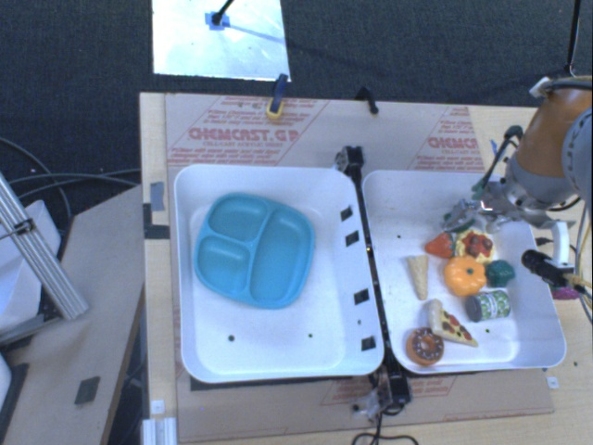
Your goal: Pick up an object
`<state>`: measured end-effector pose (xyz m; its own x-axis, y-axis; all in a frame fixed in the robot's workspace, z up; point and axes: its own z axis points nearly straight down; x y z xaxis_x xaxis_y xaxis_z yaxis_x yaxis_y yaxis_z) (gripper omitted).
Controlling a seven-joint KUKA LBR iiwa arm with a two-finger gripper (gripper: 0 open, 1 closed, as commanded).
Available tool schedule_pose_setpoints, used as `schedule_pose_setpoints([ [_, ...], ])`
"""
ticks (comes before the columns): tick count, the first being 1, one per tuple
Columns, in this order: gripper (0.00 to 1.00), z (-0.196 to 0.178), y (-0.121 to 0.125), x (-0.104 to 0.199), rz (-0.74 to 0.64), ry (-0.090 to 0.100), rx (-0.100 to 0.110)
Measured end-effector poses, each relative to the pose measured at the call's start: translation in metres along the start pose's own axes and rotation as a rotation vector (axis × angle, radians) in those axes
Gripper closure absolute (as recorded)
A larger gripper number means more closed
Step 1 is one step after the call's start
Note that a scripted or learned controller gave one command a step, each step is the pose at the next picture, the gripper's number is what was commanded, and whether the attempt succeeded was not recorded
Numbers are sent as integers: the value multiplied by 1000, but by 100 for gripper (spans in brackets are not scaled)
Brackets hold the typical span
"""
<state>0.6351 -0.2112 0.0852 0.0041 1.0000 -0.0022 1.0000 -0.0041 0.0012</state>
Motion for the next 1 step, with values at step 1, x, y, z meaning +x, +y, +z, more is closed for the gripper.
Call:
schedule_pose_setpoints([
  [1,0,0,10,68,-13,4,-1],
])
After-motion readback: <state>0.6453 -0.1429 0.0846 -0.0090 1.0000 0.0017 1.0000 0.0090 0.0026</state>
